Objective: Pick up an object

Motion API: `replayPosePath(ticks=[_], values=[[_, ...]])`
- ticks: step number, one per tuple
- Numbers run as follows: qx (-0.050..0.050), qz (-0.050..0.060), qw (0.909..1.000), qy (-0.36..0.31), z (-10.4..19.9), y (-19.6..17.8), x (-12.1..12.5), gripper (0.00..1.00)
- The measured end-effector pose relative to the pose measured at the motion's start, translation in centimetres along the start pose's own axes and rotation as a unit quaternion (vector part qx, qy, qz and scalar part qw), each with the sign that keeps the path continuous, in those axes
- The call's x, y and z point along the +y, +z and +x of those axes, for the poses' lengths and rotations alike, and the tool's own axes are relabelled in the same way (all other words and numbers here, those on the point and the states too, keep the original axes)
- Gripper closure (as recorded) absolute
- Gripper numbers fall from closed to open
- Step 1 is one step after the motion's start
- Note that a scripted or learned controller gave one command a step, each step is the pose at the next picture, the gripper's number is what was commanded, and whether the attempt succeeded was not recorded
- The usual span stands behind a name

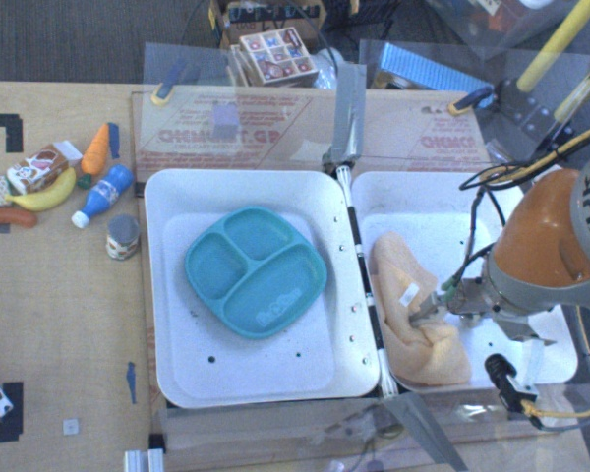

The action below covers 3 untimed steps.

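Cloth point(413, 313), peach-coloured and crumpled, lies along the left side of the right bin point(413, 197), its long axis running from far to near. Gripper point(435, 304) comes in from the right, its tip at the cloth's right edge about mid-length. Whether it has closed on fabric cannot be told. Left bin point(167, 200) holds a teal divided plate point(257, 271).

A pale wooden bench point(49, 342) stands on dark grey carpet point(69, 18).

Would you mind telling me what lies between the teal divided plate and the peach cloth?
In the camera view, the adjoining rims of the two white bins separate the teal divided plate from the peach cloth.
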<state>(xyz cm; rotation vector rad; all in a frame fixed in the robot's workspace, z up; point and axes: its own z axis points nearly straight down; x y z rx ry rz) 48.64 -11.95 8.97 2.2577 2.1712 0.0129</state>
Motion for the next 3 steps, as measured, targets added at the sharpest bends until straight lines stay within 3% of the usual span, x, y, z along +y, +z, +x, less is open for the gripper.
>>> replayPosePath(ticks=[1,2,3], values=[[-0.001,-0.001,0.9996,-0.026,2.4,0.0,6.5,0.00],[0.001,-0.004,0.9997,-0.025,2.3,-1.1,6.6,1.00],[0.000,0.005,0.9951,-0.098,4.6,-9.4,12.9,1.00]])
